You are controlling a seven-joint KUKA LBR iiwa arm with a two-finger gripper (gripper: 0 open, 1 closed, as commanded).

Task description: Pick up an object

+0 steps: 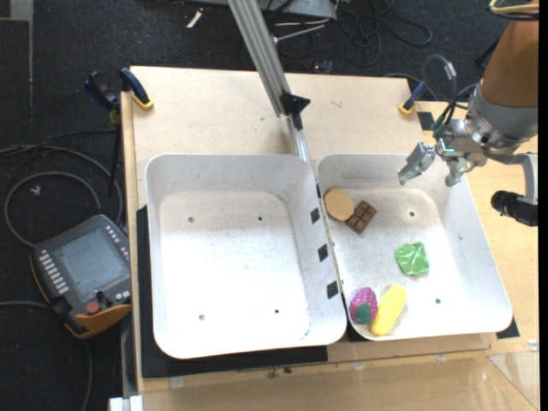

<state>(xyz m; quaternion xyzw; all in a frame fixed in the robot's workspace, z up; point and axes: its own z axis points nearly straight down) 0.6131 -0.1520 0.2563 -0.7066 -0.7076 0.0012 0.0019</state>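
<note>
My gripper hangs open over the back edge of the right bin, its two fingers spread apart with nothing between them. Well in front and to the left of it, a round tan biscuit lies beside a brown chocolate piece near the bin's left wall. A green leafy lettuce toy sits mid-bin. At the front lie a yellow corn cob and a magenta berry with a green stem, touching each other.
The left bin stands beside the right one, their walls meeting at the middle. A slanted metal pole rises from behind the bins. Yellow clamps hold the board's back corners. A teach pendant lies off the bench at left.
</note>
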